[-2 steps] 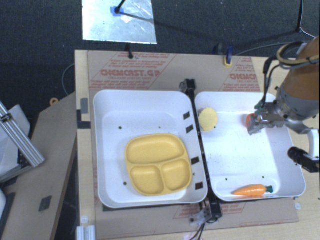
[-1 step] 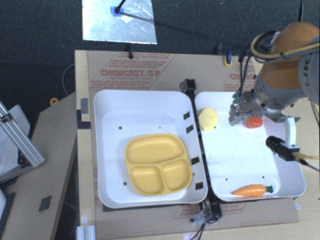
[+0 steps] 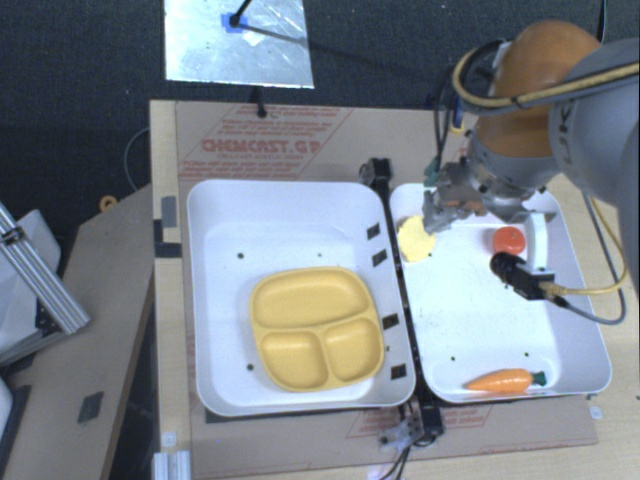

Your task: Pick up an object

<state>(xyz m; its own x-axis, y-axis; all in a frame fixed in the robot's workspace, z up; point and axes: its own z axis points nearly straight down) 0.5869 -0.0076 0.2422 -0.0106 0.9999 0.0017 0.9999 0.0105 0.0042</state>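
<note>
In the right bin (image 3: 560, 363) my gripper (image 3: 438, 218) hangs low at the far left corner, right above a pale yellow round piece (image 3: 413, 240). Its fingers are hidden under the wrist. A small red-orange tomato-like object (image 3: 509, 239) lies to the right of the gripper, near the bin's far side. An orange carrot with a green tip (image 3: 500, 379) lies along the bin's front edge. The grey arm with its orange band (image 3: 545, 43) comes in from the upper right.
The left bin (image 3: 215, 258) holds a yellow three-compartment tray (image 3: 315, 326). A black cable connector (image 3: 515, 275) with a yellow cable hangs over the right bin's middle. A black divider clip strip (image 3: 385, 258) runs between the bins.
</note>
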